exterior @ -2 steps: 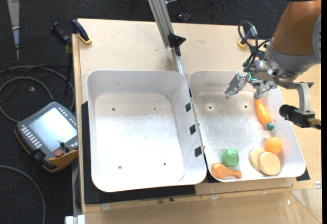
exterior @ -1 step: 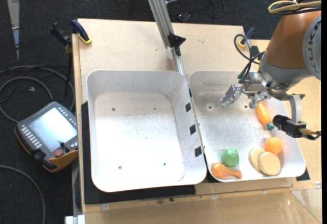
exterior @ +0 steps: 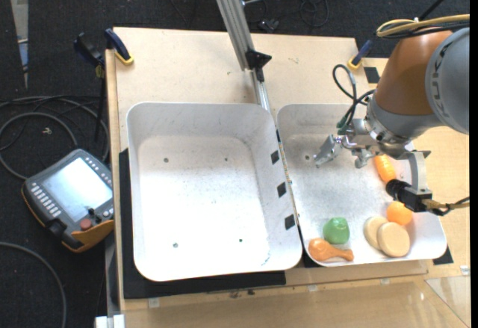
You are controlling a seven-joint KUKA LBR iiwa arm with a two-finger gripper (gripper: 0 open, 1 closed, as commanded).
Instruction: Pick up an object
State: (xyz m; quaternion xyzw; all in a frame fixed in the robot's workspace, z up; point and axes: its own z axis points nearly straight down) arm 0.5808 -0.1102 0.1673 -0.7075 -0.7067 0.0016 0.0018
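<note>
In the right bin (exterior: 299, 125), my gripper (exterior: 342, 157) hangs over the bare floor of the upper half, its two metal fingers (exterior: 323, 152) spread open with nothing between them. An orange carrot-like piece (exterior: 385, 168) lies just right of the fingers. Along the bin's near edge sit a green ball (exterior: 337, 229), an orange pear-shaped piece (exterior: 329, 249), a beige rounded object (exterior: 388, 237) and a small orange block (exterior: 399, 214).
The left bin (exterior: 142, 169) lies beside it, divided off by a shared rim with black clips (exterior: 282, 188). A slanted metal pole (exterior: 231, 9) crosses above the bench's back. A teach pendant (exterior: 71, 199) rests on the floor at left.
</note>
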